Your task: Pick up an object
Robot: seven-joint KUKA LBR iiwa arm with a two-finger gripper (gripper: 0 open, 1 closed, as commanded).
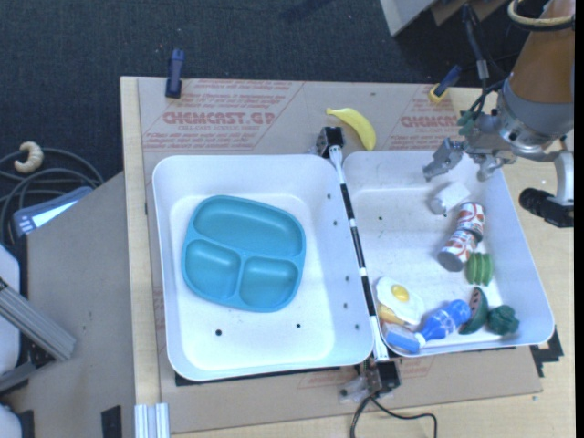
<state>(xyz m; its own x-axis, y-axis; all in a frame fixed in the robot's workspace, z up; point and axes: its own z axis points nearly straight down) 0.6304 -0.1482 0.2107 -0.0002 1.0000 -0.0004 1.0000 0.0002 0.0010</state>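
Nearest the camera, heaped in the right bin's (529,272) front corner: a fried-egg toy (398,294), a blue piece (444,320), a dark green lump (500,318). Just beyond, a green pepper (478,268) touching the lower end of a red-and-white can (461,234). Lying on its side, that can, long axis running from lower left to upper right, slightly tilted toward the bin's far wall. A little farther up, a small white block (449,196), close to the can's top end but apart from it. In the left bin (173,245), a blue divided plate (244,252), well away from all this.

Farther still, the gripper (456,156), hanging over the right bin's far end, just above and beyond the white block. Fingers (442,161) spread, nothing between them. Nearest candidates judged to be the white block, almost directly below toward the camera, then the can a short way nearer again. For the can, probably best to close across its short width, not along its length.

Behind the gripper, the arm (543,67) reaching in from the upper right, orange band above the wrist, wrist bent downward toward the bin. Beyond the bins, on the board, a banana (354,124).
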